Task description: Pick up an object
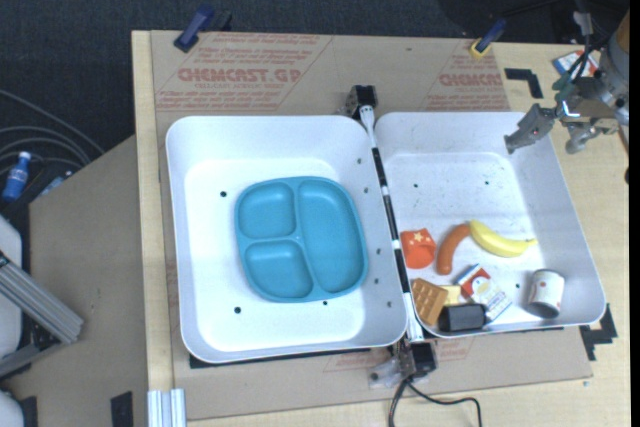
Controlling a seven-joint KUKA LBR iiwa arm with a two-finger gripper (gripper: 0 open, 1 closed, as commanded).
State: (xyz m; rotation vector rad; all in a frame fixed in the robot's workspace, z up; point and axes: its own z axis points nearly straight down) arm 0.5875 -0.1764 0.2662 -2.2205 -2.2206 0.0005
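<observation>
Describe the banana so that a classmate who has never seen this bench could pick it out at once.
Find the right-hand white bin, the one without the blue divided plate. Its things cluster at the near end; the banana lies at the top of that cluster, just right of the sausage. It is the one plain yellow, curved thing there.

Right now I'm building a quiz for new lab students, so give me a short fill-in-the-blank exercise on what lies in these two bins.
1. The blue divided plate lies in the ____ bin of the camera view.
2. The banana is coloured ____.
3. The plate has ____ compartments.
4. The gripper hangs over the right bin's ____ corner, away from the toys.

Missing words: left; yellow; three; far right
</observation>
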